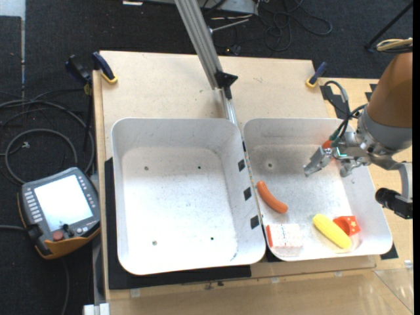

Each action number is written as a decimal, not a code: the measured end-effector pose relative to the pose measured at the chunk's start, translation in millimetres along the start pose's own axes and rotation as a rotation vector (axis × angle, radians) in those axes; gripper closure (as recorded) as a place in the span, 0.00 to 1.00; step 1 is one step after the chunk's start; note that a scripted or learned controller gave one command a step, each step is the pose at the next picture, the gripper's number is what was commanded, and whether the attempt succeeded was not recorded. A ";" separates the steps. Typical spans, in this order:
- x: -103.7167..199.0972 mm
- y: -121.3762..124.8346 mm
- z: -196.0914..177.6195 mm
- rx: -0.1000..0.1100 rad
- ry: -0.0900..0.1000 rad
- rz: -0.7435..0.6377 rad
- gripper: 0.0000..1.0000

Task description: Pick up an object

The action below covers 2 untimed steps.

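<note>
A pale wooden tabletop (170,84) carries two shallow white plastic bins side by side, seen from above at a slant, with dark carpet and loose black cables around it. The left white bin (131,176) takes up the larger share of the surface; the right white bin (275,136) sits touching it along a shared edge marked with small black tabs. A slanted grey metal rail (200,35) runs down from the top of the view to the seam between the bins. The grey robot arm with its orange band (394,97) reaches in from the right, over the right bin's far right side. On the floor to the left lies a grey-and-orange handheld control pendant with a pale screen (59,210). The arm's two-finger gripper (333,163) hangs over the upper right part of the right bin; its jaws stand spread apart, with nothing between them. The objects lie nearer the front of that bin, well apart from the jaws. A long orange sausage-shaped toy (272,197) lies tilted near the bin's left wall. At the front edge sits a small white box with red markings (285,237). To its right a yellow banana-shaped toy (331,231) lies at a slant, touching a small red block (348,225) in the front right corner.
</note>
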<state>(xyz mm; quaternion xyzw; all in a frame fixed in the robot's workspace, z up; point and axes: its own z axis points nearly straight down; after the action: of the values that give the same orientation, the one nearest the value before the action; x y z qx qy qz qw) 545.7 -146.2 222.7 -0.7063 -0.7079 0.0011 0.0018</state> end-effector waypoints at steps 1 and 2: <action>-0.2 0.8 -2.1 -0.004 -0.001 0.002 0.00; 0.9 -4.3 61.4 0.002 0.000 0.004 0.00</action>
<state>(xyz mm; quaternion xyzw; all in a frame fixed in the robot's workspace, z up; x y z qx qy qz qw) 541.2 -145.3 161.3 -0.7076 -0.7066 0.0019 0.0027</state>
